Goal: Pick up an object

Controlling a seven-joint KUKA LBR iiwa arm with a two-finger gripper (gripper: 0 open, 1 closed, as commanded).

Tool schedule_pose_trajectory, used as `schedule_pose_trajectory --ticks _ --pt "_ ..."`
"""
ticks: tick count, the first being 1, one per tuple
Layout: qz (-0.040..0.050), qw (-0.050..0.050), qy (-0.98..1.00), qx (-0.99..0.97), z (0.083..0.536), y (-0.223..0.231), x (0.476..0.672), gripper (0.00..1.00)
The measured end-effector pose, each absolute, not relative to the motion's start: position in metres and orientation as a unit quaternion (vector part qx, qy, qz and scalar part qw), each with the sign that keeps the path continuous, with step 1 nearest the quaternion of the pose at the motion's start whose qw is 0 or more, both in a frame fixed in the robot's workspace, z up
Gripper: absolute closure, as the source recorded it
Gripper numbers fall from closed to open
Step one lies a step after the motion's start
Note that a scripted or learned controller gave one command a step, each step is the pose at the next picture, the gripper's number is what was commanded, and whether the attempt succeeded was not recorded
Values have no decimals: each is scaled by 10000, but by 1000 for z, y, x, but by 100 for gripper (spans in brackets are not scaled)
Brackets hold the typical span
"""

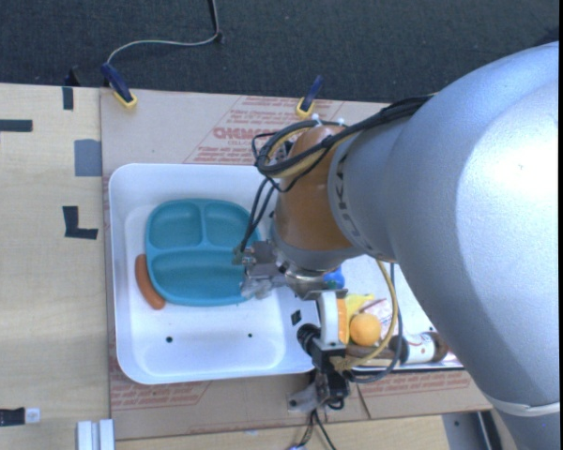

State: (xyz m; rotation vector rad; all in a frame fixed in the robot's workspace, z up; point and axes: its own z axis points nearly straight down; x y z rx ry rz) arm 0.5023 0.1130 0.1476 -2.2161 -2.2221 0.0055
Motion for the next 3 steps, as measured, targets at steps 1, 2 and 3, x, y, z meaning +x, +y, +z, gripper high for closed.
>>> schedule_pose_trajectory --ticks 1,2,3 --pt "3 -3 -7074 -7068 262 85 484 100" --pt "10 0 -7069 -7073 254 33 518 100" --pt "10 1 -7072 -7070 254 34 518 0"
